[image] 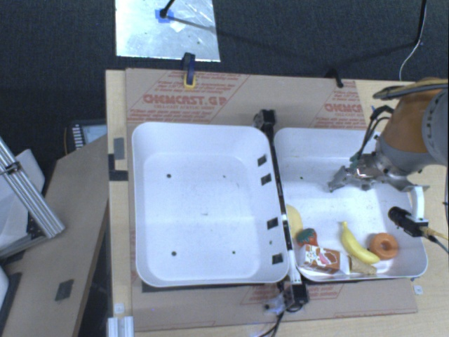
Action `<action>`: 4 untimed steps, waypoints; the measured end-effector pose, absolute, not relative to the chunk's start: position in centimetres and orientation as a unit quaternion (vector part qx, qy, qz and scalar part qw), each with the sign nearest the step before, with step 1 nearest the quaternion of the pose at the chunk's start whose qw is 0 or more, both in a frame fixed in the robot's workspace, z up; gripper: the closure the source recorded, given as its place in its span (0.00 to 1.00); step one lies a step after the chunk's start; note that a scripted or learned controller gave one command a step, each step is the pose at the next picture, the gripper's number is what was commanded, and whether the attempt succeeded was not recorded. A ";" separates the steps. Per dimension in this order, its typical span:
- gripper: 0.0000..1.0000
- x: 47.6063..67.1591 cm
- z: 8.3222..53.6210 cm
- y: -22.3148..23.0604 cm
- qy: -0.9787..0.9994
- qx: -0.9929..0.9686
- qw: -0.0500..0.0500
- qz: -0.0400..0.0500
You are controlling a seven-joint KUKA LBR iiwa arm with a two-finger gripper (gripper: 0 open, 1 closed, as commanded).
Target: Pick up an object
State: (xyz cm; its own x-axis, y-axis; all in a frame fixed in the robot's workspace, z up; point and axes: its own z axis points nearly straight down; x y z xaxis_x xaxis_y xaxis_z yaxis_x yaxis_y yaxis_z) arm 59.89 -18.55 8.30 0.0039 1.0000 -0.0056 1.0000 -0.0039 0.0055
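You have two white bins side by side on the bench: the left bin (200,202) with bare floor, and the right bin (319,153), which holds everything you might pick. The arm (414,128) comes in from the right edge, its orange band above the wrist, and hangs over the far right part of the right bin. The gripper (354,177) sits low above the bin's middle floor, pointing toward the left bin, with bare white plastic under it and nothing between its fingers. From this slant I cannot tell whether the jaws stand open or closed, so don't count on either.

The objects all lie in the near corner of the right bin, toward the camera from the gripper and well apart from it. The banana (354,244) is the largest and the nearest; its long axis runs from its top end, closest to the gripper, down and rightward toward the near wall. Just to its right rests an orange ring (384,245), touching or almost touching it. To its left lies a small printed packet (321,258), then a small red and green piece (306,236), and a pale yellow item (293,220) against the dividing wall.

I judge that you must bring the gripper toward the near wall and turn the jaws across the banana's length before descending.
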 end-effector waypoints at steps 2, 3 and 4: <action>1.00 60.0 10.6 -18.0 0.707 0.707 0.004 0.002; 1.00 60.1 11.7 -18.0 0.708 0.707 0.005 0.003; 1.00 61.7 8.3 -20.8 0.707 0.707 0.001 0.000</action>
State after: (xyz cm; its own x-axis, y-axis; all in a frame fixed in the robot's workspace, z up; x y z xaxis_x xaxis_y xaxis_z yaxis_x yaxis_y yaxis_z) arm 61.70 -20.76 8.32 0.0010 1.0000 -0.0017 1.0000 -0.0010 0.0024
